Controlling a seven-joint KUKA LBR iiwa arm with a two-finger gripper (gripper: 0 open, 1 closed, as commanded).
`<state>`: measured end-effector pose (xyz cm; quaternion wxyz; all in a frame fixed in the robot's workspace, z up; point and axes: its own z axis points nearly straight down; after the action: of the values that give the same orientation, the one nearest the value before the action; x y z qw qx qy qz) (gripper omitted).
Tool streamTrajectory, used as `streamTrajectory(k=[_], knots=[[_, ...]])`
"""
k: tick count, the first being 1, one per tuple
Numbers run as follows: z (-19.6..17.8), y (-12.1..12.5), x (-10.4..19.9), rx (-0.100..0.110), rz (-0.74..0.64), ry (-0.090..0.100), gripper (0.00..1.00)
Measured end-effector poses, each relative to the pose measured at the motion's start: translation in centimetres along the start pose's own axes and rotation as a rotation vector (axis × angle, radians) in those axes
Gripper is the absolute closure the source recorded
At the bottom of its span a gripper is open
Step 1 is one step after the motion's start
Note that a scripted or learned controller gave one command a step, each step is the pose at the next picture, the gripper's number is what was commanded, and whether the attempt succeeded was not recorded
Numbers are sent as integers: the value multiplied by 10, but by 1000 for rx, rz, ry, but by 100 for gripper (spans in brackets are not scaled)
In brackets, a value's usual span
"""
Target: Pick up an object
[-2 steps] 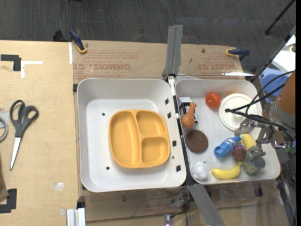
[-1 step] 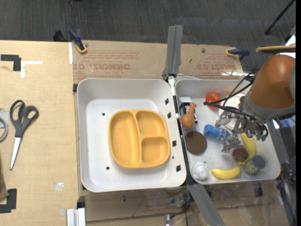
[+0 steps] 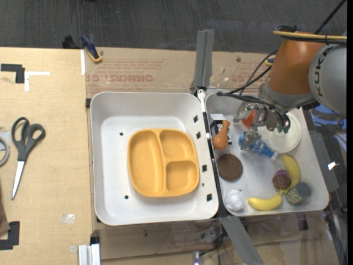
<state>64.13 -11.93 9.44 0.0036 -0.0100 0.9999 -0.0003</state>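
Right bin (image 3: 317, 164), near edge: a banana (image 3: 276, 195) lies curved, its long axis running from the near left, by a small white crumpled object (image 3: 234, 201), toward the far right, where its tip rises beside a dark red round object (image 3: 282, 179). A small multicoloured ball (image 3: 298, 194) sits just right of the banana's bend.

Middle of the right bin: a brown disc (image 3: 230, 167) lies flat near the left wall. Beyond it an orange pear-shaped object (image 3: 221, 137) rests against the left wall, its narrow end pointing far. A blue and clear plastic bottle (image 3: 257, 144) lies on its side, long axis left to right, tilted slightly nearer at the right end. Which end carries the cap cannot be told. A white round lid or plate (image 3: 287, 134) lies just right of the bottle.

The gripper (image 3: 259, 120) hangs over the far part of the right bin, directly above the bottle, below the orange band of the arm (image 3: 292, 65). Whether the fingers are released or clenched cannot be told; nothing is seen between them.

Left bin (image 3: 105, 164): a yellow three-compartment tray (image 3: 164, 162) lies flat at its centre.

On the desk (image 3: 49, 203), well left of the bins, scissors (image 3: 23, 142) lie with handles far and blades pointing near.
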Motion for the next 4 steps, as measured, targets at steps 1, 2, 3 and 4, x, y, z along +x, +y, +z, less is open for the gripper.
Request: streamTrajectory(k=[1, 2, 3, 4], knots=[[0, -44, 45, 1, 10, 2, 0], [1, 23, 64, -1, -47, 4, 0], [2, 27, 66, 1, 333, 6, 0], [1, 25, 33, 2, 524, 3, 0]])
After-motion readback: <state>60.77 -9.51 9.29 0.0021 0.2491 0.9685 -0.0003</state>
